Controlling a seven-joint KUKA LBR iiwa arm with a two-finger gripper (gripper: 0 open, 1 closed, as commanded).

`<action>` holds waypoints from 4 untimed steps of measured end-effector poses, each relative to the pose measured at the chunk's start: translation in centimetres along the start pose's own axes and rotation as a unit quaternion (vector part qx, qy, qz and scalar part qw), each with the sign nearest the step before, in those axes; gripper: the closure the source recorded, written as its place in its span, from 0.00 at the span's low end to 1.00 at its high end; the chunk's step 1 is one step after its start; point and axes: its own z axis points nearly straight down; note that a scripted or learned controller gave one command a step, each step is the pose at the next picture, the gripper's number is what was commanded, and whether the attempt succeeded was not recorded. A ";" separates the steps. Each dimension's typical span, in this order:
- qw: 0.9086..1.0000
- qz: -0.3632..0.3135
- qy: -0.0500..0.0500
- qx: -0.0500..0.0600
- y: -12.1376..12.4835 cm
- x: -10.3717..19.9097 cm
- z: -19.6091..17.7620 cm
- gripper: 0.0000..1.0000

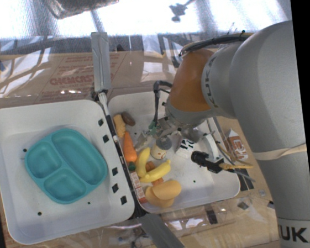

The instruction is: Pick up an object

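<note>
Camera view: two bananas (142, 161) (157, 173), one carrot (129, 147), one teal plate (65, 165); claw (162, 142) state unclear.

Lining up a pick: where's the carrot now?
In the camera view, the carrot lies in the right bin by its left wall, just up-left of the bananas.

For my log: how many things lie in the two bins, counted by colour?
Teal: 1, divided plate, left bin
Yellow: 2, bananas, right bin
Orange: 1, carrot
Yellow-orange: 1, rounded piece
Pale yellow: 1, long piece
Brown: 1, small piece
Total: 7 clear; small bits under the tool are too unclear to count.
</note>
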 end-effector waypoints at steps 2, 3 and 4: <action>1.000 -0.002 0.000 0.000 0.1 0.0 -1.0 0.00; 0.991 0.133 0.000 0.001 5.1 -8.7 -0.8 0.00; 0.997 0.078 -0.001 -0.003 1.7 -10.1 -9.1 0.00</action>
